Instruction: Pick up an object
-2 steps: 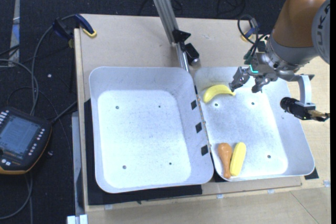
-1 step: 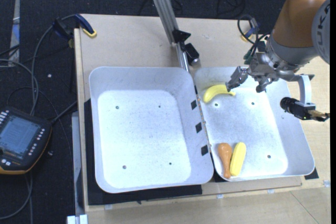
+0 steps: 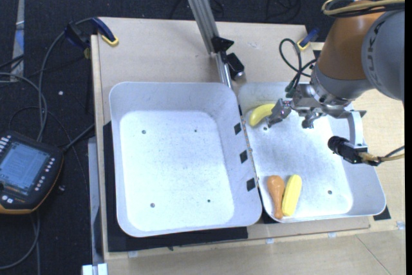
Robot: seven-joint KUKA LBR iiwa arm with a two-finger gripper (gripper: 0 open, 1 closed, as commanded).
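Our two-finger gripper [image 3: 281, 114] hangs over the right white bin [image 3: 335, 199], beside a curved yellow banana [image 3: 259, 114]. We cannot tell its state.

Legible text, labels, brands, numbers: none. Handheld control pendant [image 3: 22, 170], screen lit, its characters too small to read.

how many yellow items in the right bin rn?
2. One yellow piece lies near the far-left corner of the right bin, beside the tool. The other lies at the near edge, against an orange item. The arm may hide more.
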